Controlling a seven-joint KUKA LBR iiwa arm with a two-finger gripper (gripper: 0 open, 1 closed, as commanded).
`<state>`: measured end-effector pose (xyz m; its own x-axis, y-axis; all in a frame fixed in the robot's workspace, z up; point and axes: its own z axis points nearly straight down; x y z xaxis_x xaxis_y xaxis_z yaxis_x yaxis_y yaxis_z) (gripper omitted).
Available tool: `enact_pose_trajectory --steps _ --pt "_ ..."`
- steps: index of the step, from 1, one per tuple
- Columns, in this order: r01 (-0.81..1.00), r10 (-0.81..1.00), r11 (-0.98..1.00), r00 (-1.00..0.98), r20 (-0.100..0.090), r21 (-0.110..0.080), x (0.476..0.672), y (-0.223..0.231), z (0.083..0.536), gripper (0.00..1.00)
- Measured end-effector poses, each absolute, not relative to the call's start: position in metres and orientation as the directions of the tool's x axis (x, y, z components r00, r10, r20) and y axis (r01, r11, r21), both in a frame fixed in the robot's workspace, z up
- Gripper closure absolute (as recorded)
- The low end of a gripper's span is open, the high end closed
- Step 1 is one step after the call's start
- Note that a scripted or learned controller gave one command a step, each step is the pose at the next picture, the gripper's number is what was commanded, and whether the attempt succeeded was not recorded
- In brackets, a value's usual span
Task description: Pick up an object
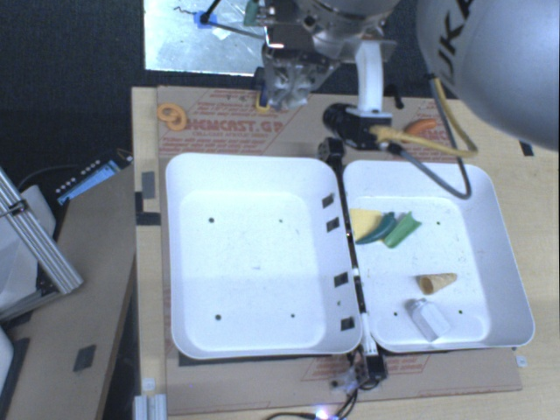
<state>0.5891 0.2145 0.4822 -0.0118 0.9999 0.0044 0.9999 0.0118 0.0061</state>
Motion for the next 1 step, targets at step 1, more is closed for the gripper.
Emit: enact_pose_trajectory --steps 1 --pt "1.000 1.000 -0.010 0.010 -0.002 0.007 0.6058 0.0986 0.5197 1.00"
